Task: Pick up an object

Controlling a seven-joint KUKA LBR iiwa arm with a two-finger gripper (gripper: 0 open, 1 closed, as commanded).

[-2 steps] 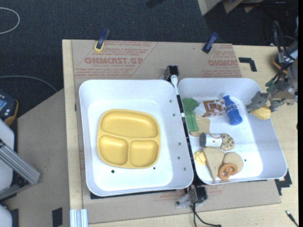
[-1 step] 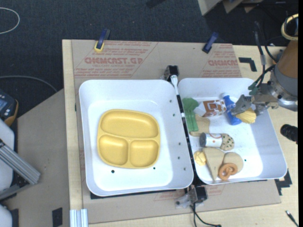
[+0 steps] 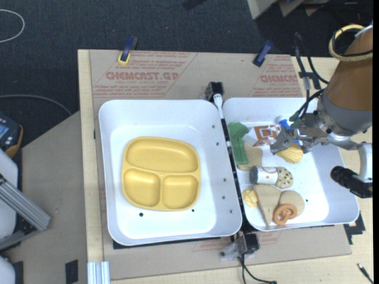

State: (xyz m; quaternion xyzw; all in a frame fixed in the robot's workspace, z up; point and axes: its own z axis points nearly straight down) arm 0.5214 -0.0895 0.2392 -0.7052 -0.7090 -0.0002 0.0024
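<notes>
Gripper (image 3: 288,142) sits low over the right bin (image 3: 331,212), reaching in from the right on the grey arm with its orange band (image 3: 353,76). Its dark fingers are close together right at the top of a pale yellow ridged object (image 3: 291,154), which lies just under and touching the fingertips; whether the fingers actually clamp it cannot be told from this angle, nor how far apart they stand. That yellow piece rests in the upper middle of the right bin, beside an orange-and-white card (image 3: 266,134) to its left. Further left, along the bin's inner wall, lies a green strip (image 3: 239,142). Below the gripper are a small white cylinder with a red mark (image 3: 265,175), a speckled round cookie (image 3: 284,178), a tan flat piece (image 3: 268,197), a small yellow item (image 3: 250,197) and a reddish pretzel-like ring (image 3: 284,213) near the bin's front edge. The left bin (image 3: 112,158) holds a yellow divided plate (image 3: 160,173) with three compartments, lying flat in its middle. Both bins rest on a brown cardboard sheet (image 3: 177,73) printed with red lettering
</notes>
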